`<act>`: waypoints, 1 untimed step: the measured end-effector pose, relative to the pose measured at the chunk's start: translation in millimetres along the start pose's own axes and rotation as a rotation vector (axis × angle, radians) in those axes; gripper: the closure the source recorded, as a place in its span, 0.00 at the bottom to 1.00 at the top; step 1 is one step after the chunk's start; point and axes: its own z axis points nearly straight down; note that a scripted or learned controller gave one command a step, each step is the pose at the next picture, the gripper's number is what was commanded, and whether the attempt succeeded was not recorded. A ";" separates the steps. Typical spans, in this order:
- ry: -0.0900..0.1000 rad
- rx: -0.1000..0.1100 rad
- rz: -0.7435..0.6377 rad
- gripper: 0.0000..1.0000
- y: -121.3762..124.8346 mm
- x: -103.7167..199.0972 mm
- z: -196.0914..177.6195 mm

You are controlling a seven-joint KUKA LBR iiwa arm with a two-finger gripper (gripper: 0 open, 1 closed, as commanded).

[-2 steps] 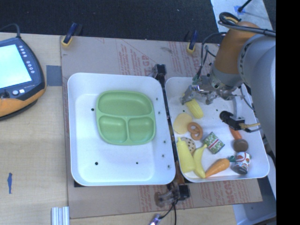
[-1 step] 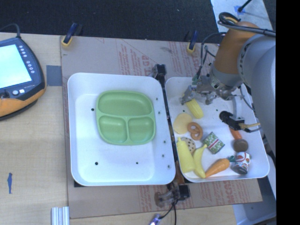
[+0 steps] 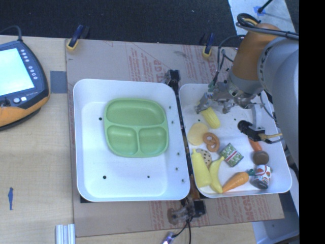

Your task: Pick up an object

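A divided plate (image 3: 136,126) lay in the left bin (image 3: 86,182), while the right bin (image 3: 282,184) held a corn cob (image 3: 210,118) at the back beneath the gripper (image 3: 217,103), a pretzel (image 3: 211,141) at centre, and a banana (image 3: 216,174) beside a carrot (image 3: 235,181) in front.

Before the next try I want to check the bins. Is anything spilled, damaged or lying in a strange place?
Nothing stands out. The green divided plate lies flat in the left bin. The toy foods, among them the carrot and banana, lie loosely inside the right bin. The gripper hangs above the corn cob.
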 end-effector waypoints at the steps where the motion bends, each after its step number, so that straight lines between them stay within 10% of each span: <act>1: 0.000 0.001 0.002 0.00 -0.2 5.3 0.1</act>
